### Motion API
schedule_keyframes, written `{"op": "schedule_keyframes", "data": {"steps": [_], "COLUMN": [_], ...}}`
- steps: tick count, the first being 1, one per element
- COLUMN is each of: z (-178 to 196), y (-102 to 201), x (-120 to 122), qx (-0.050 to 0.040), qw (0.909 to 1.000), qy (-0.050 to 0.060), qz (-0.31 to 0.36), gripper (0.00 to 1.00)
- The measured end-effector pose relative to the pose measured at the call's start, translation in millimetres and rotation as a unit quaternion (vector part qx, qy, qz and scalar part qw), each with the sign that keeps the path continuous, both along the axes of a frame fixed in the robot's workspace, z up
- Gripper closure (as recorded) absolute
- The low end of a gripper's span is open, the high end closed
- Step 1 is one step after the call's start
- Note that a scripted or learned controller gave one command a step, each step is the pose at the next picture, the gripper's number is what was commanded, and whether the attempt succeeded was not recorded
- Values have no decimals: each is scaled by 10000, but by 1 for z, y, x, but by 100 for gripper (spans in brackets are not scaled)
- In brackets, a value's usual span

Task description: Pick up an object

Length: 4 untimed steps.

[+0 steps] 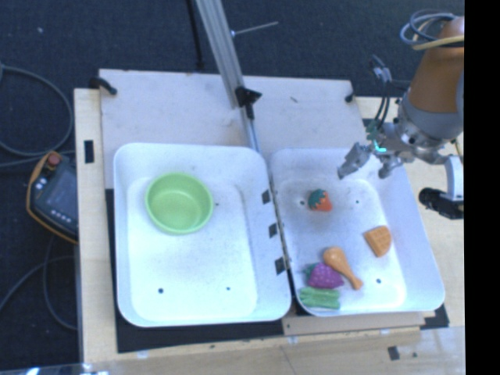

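The right bin (406, 233) holds several small toys: a red and green strawberry-like piece (319, 201), an orange wedge (378, 241), a tan drumstick shape (342, 266), a purple grape bunch (323, 276) and a green piece (319, 298). My gripper (369, 162) hangs over the bin's far right corner, above and to the right of the red piece. Its two fingers are spread apart and nothing sits between them.
A light green bowl (180, 202) sits in the left bin (234, 303). A slanted metal post (223, 45) rises behind the bins. A black pendant with a red button (53, 194) lies off the bench on the left. Cables trail on the dark floor.
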<state>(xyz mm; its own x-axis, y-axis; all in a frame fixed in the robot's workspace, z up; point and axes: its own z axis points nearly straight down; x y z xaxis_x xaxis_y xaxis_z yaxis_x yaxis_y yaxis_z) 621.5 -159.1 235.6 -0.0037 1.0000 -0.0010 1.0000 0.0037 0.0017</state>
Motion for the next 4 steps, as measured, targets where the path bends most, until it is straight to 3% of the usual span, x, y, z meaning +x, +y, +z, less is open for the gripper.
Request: {"op": "schedule_keyframes", "data": {"steps": [3,4], "z": [-137,-123], "y": [8,7], "x": [-6,-4], "qx": [-8,-4], "qw": [10000,10000], "qy": [19,-13], "qz": [-20,-36], "gripper": [0,100]}}
